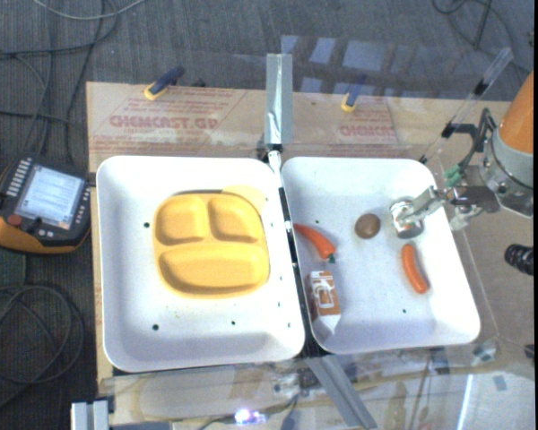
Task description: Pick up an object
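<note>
In the right bin [377, 316] lie a small brown ball [368, 226], an orange carrot-like piece with a green tip [315, 239], an orange sausage [414, 268] and a small brown-and-white packet [324, 295]. My gripper [407, 219] hangs over the right part of this bin, just right of the brown ball and above the sausage. Nothing shows between its metal fingers.
The left bin [125, 330] holds a yellow compartment tray [212, 243]. A metal divider post [276, 106] stands at the back between the bins. A teach pendant [41, 205] lies on the floor to the left. Cables run by the arm at the right.
</note>
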